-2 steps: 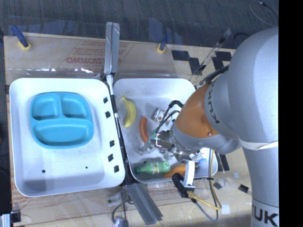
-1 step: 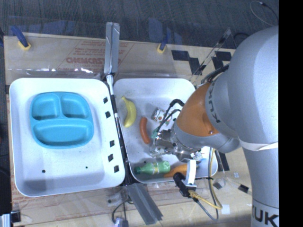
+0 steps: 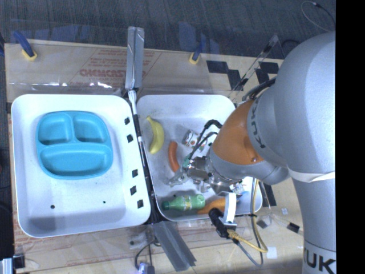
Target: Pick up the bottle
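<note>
The green bottle [image 3: 183,202] lies on its side just below my jaws [image 3: 191,170], long axis left-right along the right bin's [image 3: 171,104] near wall; whether my jaws stand wide or narrow I cannot tell.

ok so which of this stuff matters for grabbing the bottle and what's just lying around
Belongs to the job:
green bottle, lying at the right bin's near edge
pincer, above that bin

Just lying about:
banana
orange carrot-like piece
blue divided plate in the left bin
</note>
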Robot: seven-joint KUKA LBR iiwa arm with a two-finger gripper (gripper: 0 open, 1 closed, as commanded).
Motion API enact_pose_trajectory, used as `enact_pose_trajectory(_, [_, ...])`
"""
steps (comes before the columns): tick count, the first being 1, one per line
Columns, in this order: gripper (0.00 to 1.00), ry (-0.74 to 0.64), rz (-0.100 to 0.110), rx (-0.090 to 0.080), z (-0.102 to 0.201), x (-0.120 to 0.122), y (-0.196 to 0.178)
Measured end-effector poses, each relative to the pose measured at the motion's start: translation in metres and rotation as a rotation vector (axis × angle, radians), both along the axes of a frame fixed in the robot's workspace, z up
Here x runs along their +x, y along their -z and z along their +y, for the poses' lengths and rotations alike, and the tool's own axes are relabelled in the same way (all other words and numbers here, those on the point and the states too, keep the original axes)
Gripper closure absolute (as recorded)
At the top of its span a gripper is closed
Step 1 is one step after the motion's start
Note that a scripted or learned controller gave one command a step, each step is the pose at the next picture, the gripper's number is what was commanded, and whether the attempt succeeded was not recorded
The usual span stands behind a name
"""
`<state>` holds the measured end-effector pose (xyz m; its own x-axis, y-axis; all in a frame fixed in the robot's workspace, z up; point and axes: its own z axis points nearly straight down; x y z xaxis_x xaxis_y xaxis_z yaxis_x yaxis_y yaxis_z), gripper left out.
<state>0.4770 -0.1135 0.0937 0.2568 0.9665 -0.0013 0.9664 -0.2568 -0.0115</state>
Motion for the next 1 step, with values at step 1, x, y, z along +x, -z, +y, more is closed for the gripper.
enact_pose_trajectory(1, [0.0, -0.196, -0.007, 0.0, -0.0385, 0.0003, -0.0489])
